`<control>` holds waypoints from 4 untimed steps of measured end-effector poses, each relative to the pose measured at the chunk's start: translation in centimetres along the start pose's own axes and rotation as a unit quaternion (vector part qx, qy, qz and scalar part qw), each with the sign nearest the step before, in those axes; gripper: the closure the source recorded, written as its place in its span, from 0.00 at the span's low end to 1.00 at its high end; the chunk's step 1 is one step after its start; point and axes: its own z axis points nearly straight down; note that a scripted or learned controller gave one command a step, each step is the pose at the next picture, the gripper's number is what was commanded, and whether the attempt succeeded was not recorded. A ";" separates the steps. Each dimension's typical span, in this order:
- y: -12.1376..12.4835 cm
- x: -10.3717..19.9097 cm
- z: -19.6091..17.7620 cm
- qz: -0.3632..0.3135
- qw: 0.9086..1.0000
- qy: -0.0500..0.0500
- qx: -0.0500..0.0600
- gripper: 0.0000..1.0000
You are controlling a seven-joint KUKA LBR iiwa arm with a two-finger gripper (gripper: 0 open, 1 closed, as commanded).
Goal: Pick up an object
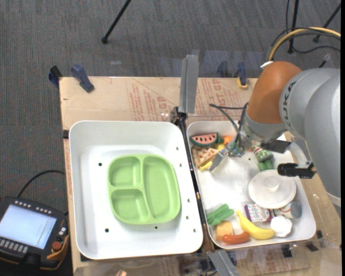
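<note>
From my station the feed looks evenly lit from overhead, fairly bright, with soft shadows. The two white bins, left [80,154] and right [307,211], run near blown-out, losing surface detail. The green divided tray [144,188] reads clearly. The image is slightly soft and grainy; the carpet [46,27] stays dim.
</note>
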 end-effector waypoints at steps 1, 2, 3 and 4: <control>0.4 -0.3 -0.3 0.054 0.998 -0.008 -0.008 0.00; 0.3 -0.1 -1.1 0.051 0.999 -0.007 -0.004 1.00; 3.0 3.4 -15.0 0.028 0.999 -0.015 -0.017 1.00; 2.8 3.6 -14.1 0.028 0.999 -0.011 -0.010 0.00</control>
